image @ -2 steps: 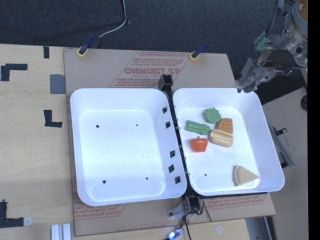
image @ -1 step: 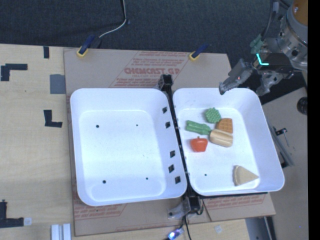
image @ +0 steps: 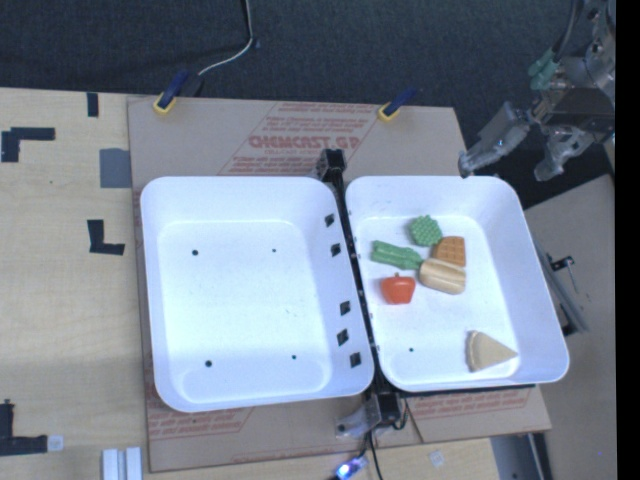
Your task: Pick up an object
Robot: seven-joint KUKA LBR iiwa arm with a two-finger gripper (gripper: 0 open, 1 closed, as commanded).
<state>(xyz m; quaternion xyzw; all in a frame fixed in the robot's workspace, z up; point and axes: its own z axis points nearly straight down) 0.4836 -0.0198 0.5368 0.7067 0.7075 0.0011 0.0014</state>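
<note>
Above the shallow white right bin (image: 533, 268), at two o'clock, your grey two-finger gripper (image: 520, 153) hangs spread open, gripping nothing; small red plastic tomato (image: 398, 289) lies inside.

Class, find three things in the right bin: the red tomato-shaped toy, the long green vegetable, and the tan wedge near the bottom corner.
red tomato-shaped toy (image: 398, 289), camera view, centre of its body.
long green vegetable (image: 396, 255), camera view, middle of its length.
tan wedge (image: 487, 352), camera view, centre of its face.

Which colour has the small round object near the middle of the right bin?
Red with a green top; the camera view shows it.
</note>
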